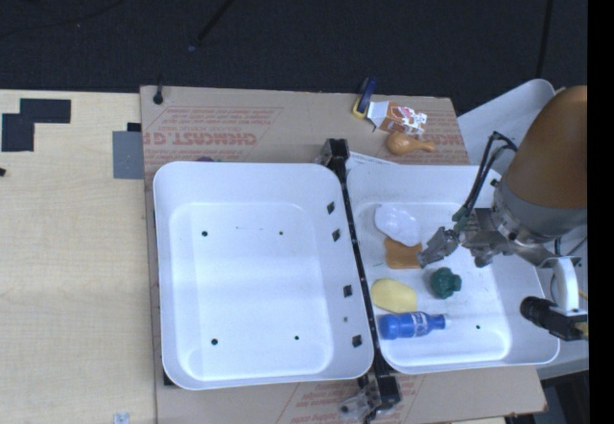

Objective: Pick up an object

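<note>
Orange block (403, 253) is the piece to watch, lying in the right bin (480, 347) just below the pale, clear-looking lump (396, 221) and right at the tip of the gripper (439, 246). The arm (547, 168) reaches in from the right, and the gripper sits low over the bin with its dark fingertips pointing left, nearly touching the block's right end (whether there is real contact, the slanted view won't say). The block's long axis runs roughly left to right, so it lies almost in line with the reach rather than across it. That's the relation everything turns on: the block is to the left of the jaws and end-on to them, not between them.

The jaws look narrow, with nothing visibly caught in them.

Close rivals crowd the spot. The green object (444, 282) sits just below the gripper, the yellow object (394, 295) lies below the block near the divider, and the blue bottle (413, 324) lies on its side along the bin's lower part, cap to the right. My read: a short slide left and a drop would be needed before any closing pays off.
</note>
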`<state>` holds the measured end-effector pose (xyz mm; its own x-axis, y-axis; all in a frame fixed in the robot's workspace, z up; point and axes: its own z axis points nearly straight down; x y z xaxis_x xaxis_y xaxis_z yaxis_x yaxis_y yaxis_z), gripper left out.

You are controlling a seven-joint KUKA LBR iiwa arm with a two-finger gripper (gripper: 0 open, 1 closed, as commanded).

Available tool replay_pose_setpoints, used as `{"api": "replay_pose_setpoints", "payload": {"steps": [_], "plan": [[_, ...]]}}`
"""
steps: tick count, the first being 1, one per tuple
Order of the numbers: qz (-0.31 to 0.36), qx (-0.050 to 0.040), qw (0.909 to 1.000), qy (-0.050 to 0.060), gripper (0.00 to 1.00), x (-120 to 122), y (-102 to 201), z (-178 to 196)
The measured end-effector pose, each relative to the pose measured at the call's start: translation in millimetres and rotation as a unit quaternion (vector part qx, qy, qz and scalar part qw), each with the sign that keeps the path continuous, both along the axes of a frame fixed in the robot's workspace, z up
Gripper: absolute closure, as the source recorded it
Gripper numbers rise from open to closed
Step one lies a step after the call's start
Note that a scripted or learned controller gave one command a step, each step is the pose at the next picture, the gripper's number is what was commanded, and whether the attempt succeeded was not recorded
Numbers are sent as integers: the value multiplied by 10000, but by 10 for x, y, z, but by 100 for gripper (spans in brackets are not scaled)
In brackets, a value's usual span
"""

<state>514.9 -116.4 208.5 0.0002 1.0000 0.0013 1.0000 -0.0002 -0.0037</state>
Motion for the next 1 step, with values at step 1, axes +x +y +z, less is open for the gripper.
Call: {"api": "replay_pose_setpoints", "payload": {"steps": [1], "plan": [[18, 1, 10000, -13, 0, 663, 258, -412]]}}
